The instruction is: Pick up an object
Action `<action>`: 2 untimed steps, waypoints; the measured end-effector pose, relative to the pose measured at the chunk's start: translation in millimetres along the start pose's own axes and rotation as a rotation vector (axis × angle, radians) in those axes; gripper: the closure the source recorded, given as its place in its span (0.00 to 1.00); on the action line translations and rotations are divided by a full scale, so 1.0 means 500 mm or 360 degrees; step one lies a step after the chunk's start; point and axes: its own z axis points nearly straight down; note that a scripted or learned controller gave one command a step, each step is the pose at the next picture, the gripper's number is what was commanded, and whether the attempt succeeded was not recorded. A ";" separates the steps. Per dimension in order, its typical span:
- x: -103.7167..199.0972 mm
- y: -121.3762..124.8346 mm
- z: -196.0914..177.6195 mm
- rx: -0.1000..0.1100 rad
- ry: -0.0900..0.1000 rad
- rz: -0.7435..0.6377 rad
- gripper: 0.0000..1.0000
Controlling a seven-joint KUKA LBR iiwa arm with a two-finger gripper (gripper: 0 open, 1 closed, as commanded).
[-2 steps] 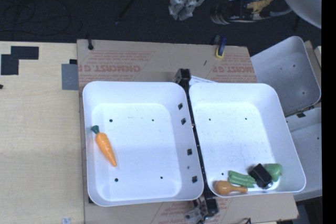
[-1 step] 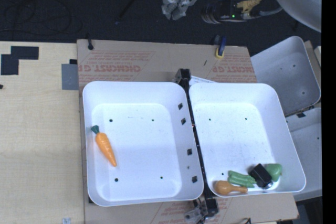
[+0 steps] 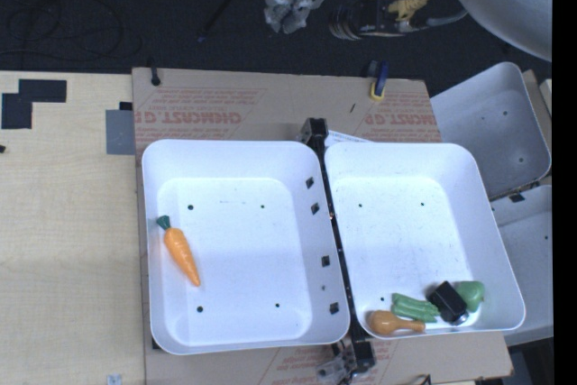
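gripper (image 3: 296, 0) parked high above the bins, jaw state unclear; pre-approach step, next descend onto carrot (image 3: 181, 253) in left bin (image 3: 225, 160).

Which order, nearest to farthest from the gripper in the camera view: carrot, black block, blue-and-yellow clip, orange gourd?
From the gripper, at the top of the view:
1. Blue-and-yellow clip, on the cardboard's far edge.
2. Carrot, left bin, left side.
3. Black block and orange gourd, right bin's near corner; too close to call.
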 end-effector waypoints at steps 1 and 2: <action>0.032 0.000 0.000 0.0000 0.0000 0.0000 1.00; 0.060 0.000 0.000 0.0000 0.0000 0.0000 1.00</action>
